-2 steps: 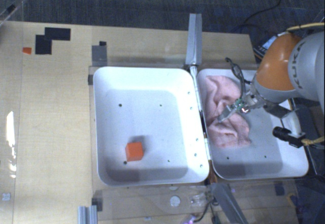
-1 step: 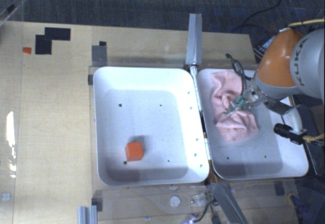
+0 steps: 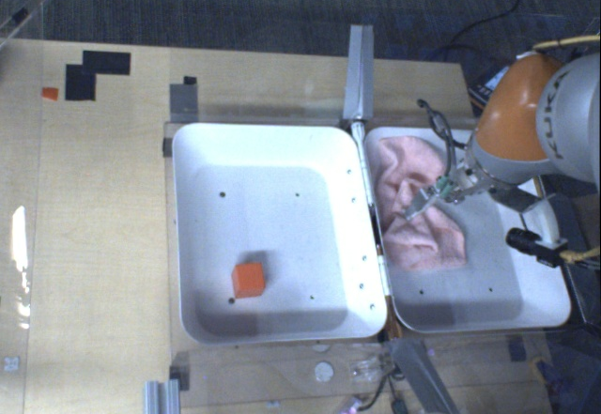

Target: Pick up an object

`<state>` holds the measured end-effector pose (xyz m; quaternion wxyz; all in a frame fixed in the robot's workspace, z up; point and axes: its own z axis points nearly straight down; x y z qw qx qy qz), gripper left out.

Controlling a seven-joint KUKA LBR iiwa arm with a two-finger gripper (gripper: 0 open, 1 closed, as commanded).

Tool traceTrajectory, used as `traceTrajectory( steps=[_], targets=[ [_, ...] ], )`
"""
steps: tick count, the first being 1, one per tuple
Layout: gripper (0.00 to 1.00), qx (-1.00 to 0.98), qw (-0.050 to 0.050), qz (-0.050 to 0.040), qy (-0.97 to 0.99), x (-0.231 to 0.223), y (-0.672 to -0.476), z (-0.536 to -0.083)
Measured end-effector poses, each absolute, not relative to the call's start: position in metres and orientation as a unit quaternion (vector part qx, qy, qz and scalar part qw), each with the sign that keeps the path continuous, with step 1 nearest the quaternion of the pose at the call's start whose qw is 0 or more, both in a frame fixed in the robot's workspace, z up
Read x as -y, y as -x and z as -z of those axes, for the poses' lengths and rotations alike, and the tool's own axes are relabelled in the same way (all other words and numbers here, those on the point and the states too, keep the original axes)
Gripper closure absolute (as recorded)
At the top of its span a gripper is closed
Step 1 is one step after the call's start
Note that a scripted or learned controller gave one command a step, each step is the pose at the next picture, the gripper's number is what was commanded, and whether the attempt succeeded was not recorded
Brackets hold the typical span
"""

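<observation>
A crumpled pink cloth (image 3: 418, 206) lies in the left half of the right bin (image 3: 498, 295). My gripper (image 3: 420, 204) reaches in from the right and sits low over the middle of the cloth, touching or nearly touching its folds. The grey arm with its orange band (image 3: 515, 121) rises behind it at the right edge. A small orange block (image 3: 249, 280) rests on the floor of the left bin (image 3: 282, 159), near its front left part, far from the gripper.
A metal divider post (image 3: 359, 74) stands between the bins at the back. Black cables and a black fitting (image 3: 531, 243) hang beside the arm over the right bin's right side. Black and orange markers (image 3: 89, 74) lie on the bench at far left.
</observation>
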<state>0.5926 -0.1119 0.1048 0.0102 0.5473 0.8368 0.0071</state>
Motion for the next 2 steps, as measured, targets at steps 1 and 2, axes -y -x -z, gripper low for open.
traceTrajectory(
  steps=[1, 2],
  targets=[
    [0.0, -0.841, 0.007, -0.0035, -0.541, 0.109, -0.648, -0.091],
    [0.0, -0.829, 0.005, -0.0022, -0.559, 0.115, -0.671, -0.131]
  ],
)
